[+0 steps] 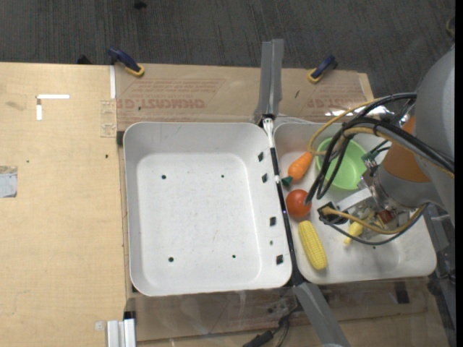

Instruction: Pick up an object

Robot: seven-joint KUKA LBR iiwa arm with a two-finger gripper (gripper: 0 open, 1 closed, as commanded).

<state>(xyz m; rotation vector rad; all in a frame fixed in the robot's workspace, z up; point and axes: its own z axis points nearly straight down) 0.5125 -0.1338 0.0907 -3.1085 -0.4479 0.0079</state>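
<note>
In the right bin (394, 260) lie an orange carrot (299, 166), a red tomato (297, 202), a yellow corn cob (312, 243) and a green bowl (346, 163). My gripper (352, 219) is low in that bin, right of the tomato and corn, just below the bowl. Cables and the wrist cover it. A small yellow piece (354, 229) shows beside it; I cannot tell whether it is held.
The left bin (145, 194) sits beside the right one, with a dark divider (275, 186) between them. Black and yellow cables (340, 132) loop over the bowl. The wooden bench (51, 194) stretches left. Clamps (127, 62) sit on the cardboard at the back.
</note>
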